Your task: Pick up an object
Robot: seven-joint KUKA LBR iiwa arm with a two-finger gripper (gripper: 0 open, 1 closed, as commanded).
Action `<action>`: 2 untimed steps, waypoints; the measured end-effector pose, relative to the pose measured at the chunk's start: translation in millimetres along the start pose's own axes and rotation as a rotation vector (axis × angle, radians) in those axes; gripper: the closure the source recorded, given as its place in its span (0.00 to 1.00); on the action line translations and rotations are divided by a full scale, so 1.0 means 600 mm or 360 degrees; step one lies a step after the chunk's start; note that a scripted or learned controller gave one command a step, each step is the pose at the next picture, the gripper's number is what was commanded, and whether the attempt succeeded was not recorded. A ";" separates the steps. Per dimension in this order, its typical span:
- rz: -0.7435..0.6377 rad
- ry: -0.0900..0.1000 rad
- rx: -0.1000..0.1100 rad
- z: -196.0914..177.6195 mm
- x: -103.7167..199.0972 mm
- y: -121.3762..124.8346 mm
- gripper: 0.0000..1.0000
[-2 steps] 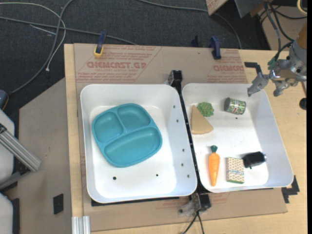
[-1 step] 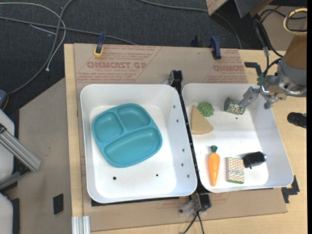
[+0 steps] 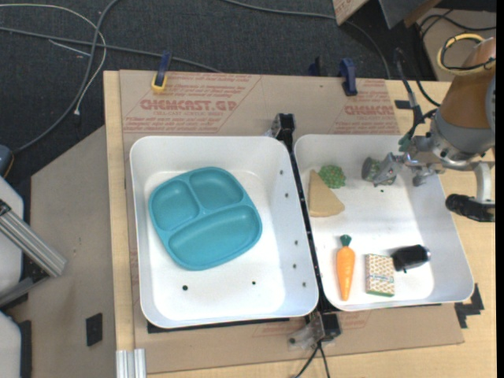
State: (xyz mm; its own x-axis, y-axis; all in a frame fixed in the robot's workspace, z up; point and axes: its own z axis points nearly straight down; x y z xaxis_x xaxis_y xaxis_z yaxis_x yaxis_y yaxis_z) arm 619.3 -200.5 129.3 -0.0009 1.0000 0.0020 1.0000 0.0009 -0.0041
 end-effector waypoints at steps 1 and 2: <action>-0.0001 -0.0001 0.0000 0.077 0.001 0.000 0.00; -0.0002 -0.0002 -0.0009 0.054 0.001 0.003 1.00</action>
